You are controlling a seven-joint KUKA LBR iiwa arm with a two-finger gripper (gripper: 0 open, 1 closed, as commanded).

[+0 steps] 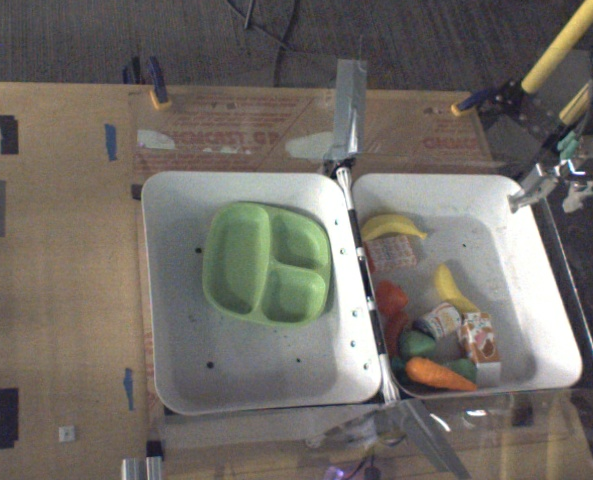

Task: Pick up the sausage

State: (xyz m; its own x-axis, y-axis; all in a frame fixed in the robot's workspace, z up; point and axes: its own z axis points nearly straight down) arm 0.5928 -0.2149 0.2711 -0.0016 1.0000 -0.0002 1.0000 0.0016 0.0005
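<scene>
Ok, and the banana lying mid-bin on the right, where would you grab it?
Probably across the upper half of the banana, coming straight down: it lies flat, with bare floor of the right bin on both sides there. Its lower end sits close to the small can, leaving fingers little room.

I read the sausage (393, 313) as the red, elongated piece lying flat in the right bin (532, 268), close against its left wall and just above the carrot (439, 374).

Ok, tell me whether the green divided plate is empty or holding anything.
Empty. The green divided plate sits in the left bin, all three compartments showing bare green.
</scene>
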